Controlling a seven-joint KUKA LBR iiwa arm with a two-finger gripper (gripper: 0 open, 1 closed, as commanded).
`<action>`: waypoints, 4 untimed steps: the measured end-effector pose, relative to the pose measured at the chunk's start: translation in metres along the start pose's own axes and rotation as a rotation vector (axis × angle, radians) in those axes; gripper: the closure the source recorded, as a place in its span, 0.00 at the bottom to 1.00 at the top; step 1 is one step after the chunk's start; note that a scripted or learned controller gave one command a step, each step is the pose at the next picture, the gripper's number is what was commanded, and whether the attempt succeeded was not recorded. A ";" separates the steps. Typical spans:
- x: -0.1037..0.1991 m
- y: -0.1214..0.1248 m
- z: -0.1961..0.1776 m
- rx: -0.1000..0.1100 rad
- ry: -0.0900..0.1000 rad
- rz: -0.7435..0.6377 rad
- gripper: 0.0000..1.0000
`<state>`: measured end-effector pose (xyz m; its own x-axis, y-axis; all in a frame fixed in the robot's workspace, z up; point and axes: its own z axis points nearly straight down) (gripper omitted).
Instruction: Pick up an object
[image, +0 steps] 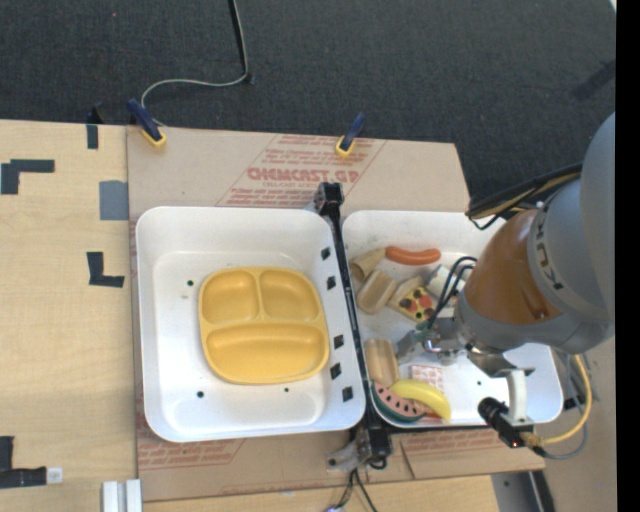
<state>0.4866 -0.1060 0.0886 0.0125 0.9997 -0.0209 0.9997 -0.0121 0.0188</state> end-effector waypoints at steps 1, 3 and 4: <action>0.000 0.000 0.000 0.000 0.001 -0.001 0.00; 0.000 0.001 0.000 0.002 0.002 0.000 0.00; 0.001 0.000 0.000 0.000 0.000 0.001 0.00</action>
<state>0.4866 -0.1051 0.0885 0.0130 0.9997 -0.0210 0.9997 -0.0126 0.0186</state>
